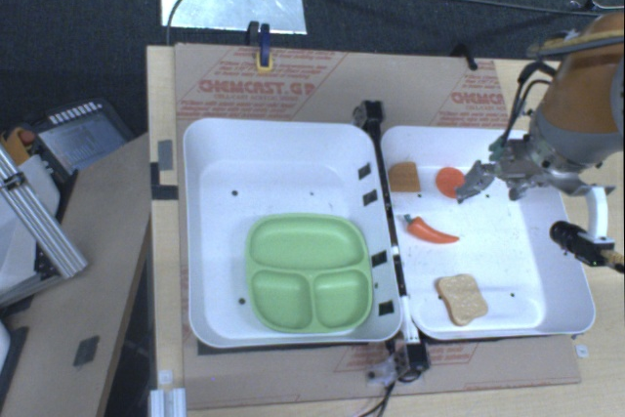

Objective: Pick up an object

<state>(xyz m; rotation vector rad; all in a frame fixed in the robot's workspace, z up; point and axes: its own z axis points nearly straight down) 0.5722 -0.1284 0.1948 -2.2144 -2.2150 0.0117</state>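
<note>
Tabletop (322,78) covered with brown board, dark carpet behind, a foil-like sheet at the top. Two white bins side by side. Left bin (210,181) holds a green divided plate (309,270). Right bin (562,293) holds four small items: a tan block (404,177) near the back left, an orange-red round piece (448,180) just beside it, a carrot-like piece (431,229) near the middle, and a toast slice (461,298) toward the front.

Gripper (473,186) sits low over the back of the right bin, tip just beside the round piece, right of it. Contact or a small gap: cannot tell. Whether the fingers are spread or closed: cannot tell. Nothing visibly between them.

Likely target, judged from nearness: the round piece. All four look like light toy food, probably hard plastic or foam, not fragile.

- Round piece: smooth, could slip or roll out of a pinch; take it across its widest part.
- Carrot: narrow, tapered; grip across the thick end.
- Toast: flat, lies low; edges hard to get under.
- Block: square sides, easiest pinch.

Risk: nudging the round piece against the block instead of enclosing it.
</note>
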